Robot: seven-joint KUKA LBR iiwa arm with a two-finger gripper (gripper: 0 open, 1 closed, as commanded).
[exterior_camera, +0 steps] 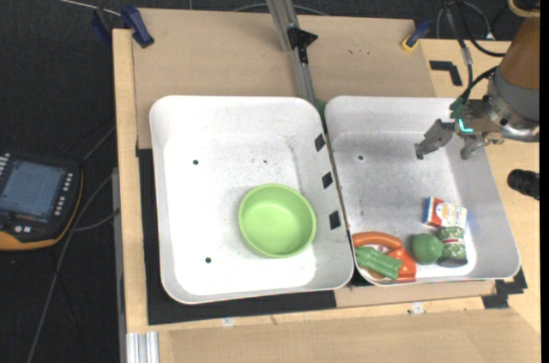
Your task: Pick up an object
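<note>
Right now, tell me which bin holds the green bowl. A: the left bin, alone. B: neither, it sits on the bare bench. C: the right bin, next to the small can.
A: the green bowl sits in the left bin, near its front right part, with nothing else there.

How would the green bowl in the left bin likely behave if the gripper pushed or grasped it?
The green bowl looks like thin plastic, so probably light and stiff. Sitting upright on the bin floor, it would likely slide rather than tip. Its smooth, rounded rim may slip from the gripper.

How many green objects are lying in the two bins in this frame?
3. A green bowl sits in the left bin. In the right bin, a green vegetable-like piece rests on an orange item, and a green ball lies beside it. Others may be hidden.
</note>
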